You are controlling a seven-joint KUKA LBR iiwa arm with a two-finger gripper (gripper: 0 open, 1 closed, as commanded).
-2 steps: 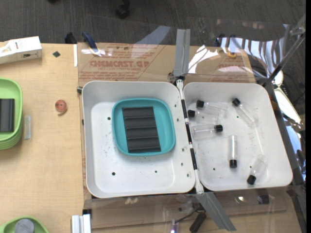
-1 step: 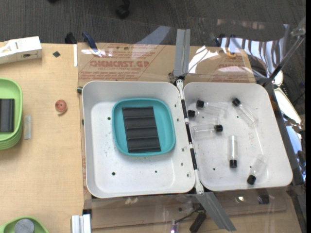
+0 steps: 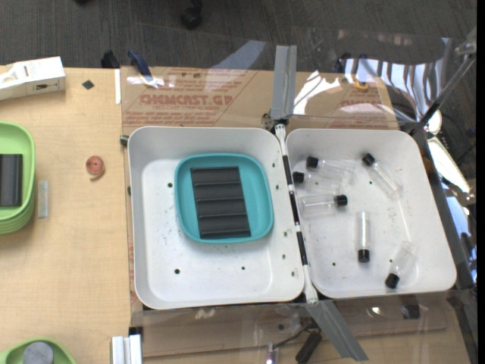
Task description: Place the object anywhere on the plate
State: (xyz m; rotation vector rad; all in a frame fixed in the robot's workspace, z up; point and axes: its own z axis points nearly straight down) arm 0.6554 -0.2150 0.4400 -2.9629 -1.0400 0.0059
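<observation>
Six capped vials lie loose in your right bin; teal plate sits leftward across the divider. Fingers' state: can't tell.

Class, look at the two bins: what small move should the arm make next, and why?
Probably reach into the right bin over one clear vial, say the one lying apart near the middle. The vials all lie there; the teal plate in the left bin holds only a dark ridged block.

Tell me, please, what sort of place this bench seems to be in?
Probably a robotics lab or workshop: two white bins fixed side by side on a wooden bench, clear vials as test items, and office chair castors on carpet behind.
</observation>
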